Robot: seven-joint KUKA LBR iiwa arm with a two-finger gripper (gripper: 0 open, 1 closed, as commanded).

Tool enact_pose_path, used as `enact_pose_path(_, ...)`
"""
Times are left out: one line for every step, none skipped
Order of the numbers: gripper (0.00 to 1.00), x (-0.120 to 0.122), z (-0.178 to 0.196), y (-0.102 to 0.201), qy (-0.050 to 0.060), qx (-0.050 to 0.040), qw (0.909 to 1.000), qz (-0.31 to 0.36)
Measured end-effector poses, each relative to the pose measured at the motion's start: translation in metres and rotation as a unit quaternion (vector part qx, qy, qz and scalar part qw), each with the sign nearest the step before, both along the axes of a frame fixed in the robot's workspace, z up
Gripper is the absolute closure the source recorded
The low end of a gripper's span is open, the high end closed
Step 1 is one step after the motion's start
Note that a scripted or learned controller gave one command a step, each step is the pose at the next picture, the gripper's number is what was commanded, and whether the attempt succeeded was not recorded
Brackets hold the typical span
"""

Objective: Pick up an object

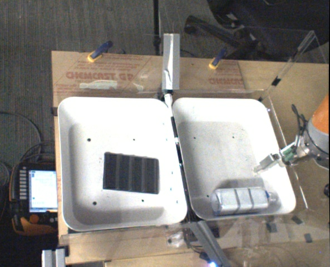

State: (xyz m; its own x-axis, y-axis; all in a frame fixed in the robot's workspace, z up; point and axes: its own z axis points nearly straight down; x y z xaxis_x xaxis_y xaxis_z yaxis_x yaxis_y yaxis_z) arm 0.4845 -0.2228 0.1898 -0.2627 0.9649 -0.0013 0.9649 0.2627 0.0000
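A black ribbed rectangular pad lies flat in the left bin, a little below its middle. A silvery wrapped pack lies along the front wall of the right bin. My gripper reaches in over the right bin's right rim, pointing left and down. It hangs above and slightly right of the silvery pack, apart from it, with nothing seen in its grasp. The arm's orange band shows at the far right.
A clear plastic sheet is clamped to the board behind the bins by two yellow-and-blue clamps. A metal post stands at the back between the bins. A handheld pendant lies left of the bench.
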Motion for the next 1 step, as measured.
enact_pose_path(0.00,0.0110,0.1141,0.1142,0.000,0.0001,0.9869,-0.161)
